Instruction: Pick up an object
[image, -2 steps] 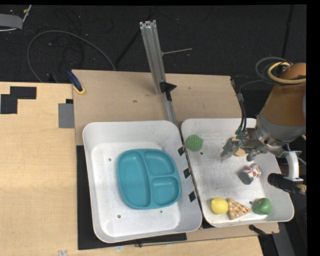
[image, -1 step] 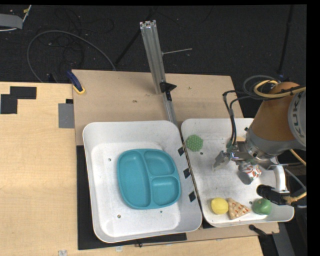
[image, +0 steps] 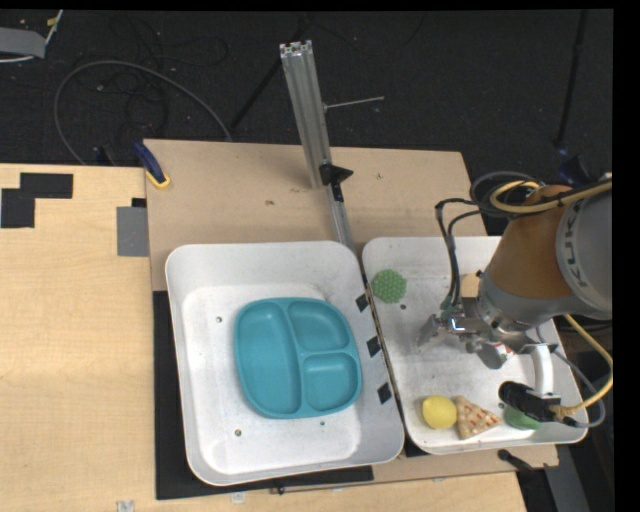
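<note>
In the right bin (image: 425, 290), a green knobbly ball (image: 389, 286) lies near the far left corner. At the near edge a yellow lemon-shaped piece (image: 438, 411) lies next to a pizza-slice toy (image: 476, 420). A small green item (image: 521, 419) rests in the near right corner. My gripper (image: 447, 328) hangs low over the middle of this bin, right of the ball and above the lemon, with nothing seen in it. The left bin (image: 200, 300) holds a teal divided plate (image: 297, 355).
The grey arm with its orange band (image: 530, 262) covers the right bin's far right part. An upright metal post (image: 310, 110) stands behind the gap between the bins. Black clips (image: 372, 345) sit along the shared rim.
</note>
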